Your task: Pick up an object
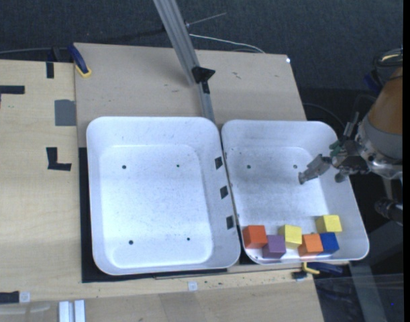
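Note:
Several small blocks lie along the near edge of the right bin: an orange block, a purple block, a yellow block, a second orange block, a blue block and another yellow block. My gripper hovers over the right side of this bin, well behind the blocks. Its fingers stand open with nothing between them.
The left bin sits beside the right one, their rims touching at the middle. A metal pole slants down from the top toward the bins' junction. The arm's orange band is at the right edge.

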